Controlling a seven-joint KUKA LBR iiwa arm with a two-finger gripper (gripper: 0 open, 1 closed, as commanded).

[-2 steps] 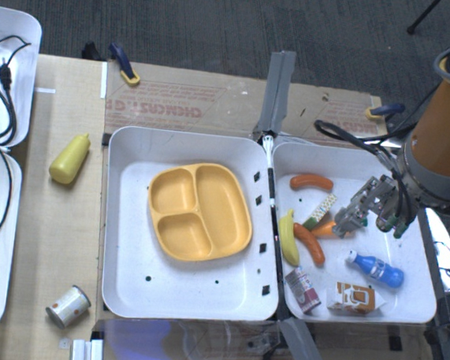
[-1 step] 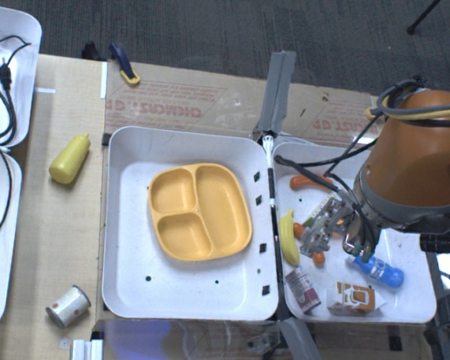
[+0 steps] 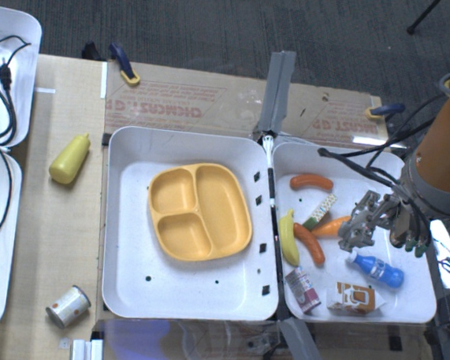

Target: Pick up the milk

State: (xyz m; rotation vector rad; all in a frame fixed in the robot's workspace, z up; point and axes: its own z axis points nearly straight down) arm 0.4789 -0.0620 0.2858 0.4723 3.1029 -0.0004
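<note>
The milk carton [image 3: 354, 298] is seen lying on its side near the front edge of the right bin [image 3: 414, 316], an orange and white box resting on the bin floor, apart from the claw. Just behind it and slightly to the right a blue bottle [image 3: 378, 269] is laid flat, and to its left a small red and white packet [image 3: 302, 289] is found by the bin's front left corner. Further back, a banana [image 3: 287, 237] is placed along the left wall, with a sausage [image 3: 309, 243] touching it on the right, a carrot [image 3: 333, 226] beside that, and a second sausage [image 3: 312, 182] near the back. The gripper [image 3: 356, 234] is held low over the middle of the right bin, beside the carrot and behind the blue bottle; nothing is seen between its fingers, and whether they are spread or closed cannot be told. In the left bin [image 3: 121, 276] a yellow divided plate [image 3: 200, 211] is set. On the bench outside, a yellow bottle [image 3: 69, 159] and a small can [image 3: 68, 305] are lying.
</note>
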